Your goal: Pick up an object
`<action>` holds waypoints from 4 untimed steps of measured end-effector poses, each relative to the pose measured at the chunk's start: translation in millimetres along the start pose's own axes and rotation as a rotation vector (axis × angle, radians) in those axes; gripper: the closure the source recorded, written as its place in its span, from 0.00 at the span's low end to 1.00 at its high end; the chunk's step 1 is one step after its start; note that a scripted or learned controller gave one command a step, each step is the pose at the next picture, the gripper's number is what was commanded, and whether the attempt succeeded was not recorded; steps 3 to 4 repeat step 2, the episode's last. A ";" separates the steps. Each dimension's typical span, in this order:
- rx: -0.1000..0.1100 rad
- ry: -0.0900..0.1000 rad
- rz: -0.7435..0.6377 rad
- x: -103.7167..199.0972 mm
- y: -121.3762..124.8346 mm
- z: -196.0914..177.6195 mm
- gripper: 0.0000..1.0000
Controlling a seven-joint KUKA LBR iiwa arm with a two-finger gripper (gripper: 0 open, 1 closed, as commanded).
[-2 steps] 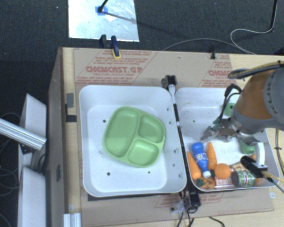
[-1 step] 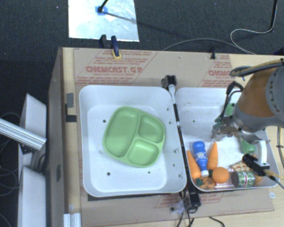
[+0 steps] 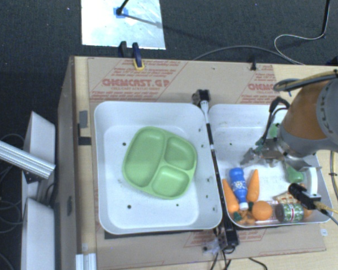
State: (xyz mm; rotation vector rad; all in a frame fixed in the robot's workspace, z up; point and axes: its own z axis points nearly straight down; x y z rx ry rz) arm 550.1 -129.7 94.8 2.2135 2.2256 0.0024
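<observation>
Grey two-finger gripper [image 3: 263, 152], grip state indiscernible, is hovering just above-right of the blue plastic bottle [image 3: 239, 185]; an orange toy carrot [image 3: 253, 184] is lying beside the bottle.

Robotics lab; papered bench [image 3: 158, 75], twin white bins [image 3: 101, 151], loose cables [image 3: 304, 38], carpet floor [image 3: 28, 38]

The brown board [image 3: 158, 80] under the two bins carries red print: "CHEMCAST GP" at the upper left, and the same word again, partly hidden, at the upper right.
</observation>
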 end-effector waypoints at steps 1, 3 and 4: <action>0.002 0.001 0.004 1.9 -57.3 10.5 0.00; -0.002 0.001 0.004 2.3 -55.7 -0.3 1.00; -0.002 0.001 0.004 2.3 -55.7 -0.3 1.00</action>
